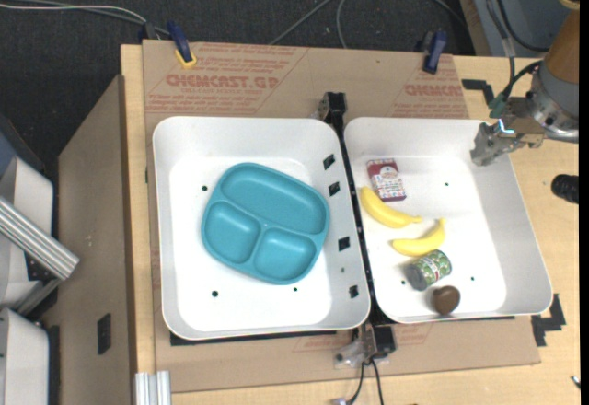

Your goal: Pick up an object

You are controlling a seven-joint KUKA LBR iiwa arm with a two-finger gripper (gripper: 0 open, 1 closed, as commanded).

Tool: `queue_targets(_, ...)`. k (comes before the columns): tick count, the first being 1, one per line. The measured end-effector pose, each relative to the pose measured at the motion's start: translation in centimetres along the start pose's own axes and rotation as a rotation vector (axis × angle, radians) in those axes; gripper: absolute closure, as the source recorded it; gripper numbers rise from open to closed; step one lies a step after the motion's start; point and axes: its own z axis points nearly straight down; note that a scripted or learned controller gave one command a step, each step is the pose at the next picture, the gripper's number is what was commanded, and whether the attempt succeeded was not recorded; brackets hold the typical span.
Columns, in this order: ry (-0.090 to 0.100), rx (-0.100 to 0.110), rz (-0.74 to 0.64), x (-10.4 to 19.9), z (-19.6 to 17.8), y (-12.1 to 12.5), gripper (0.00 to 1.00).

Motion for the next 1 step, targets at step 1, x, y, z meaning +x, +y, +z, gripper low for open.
queue_targets(1, 0.006, 0.008, -0.005, 6.04, 0.99, 0.43, 1.00)
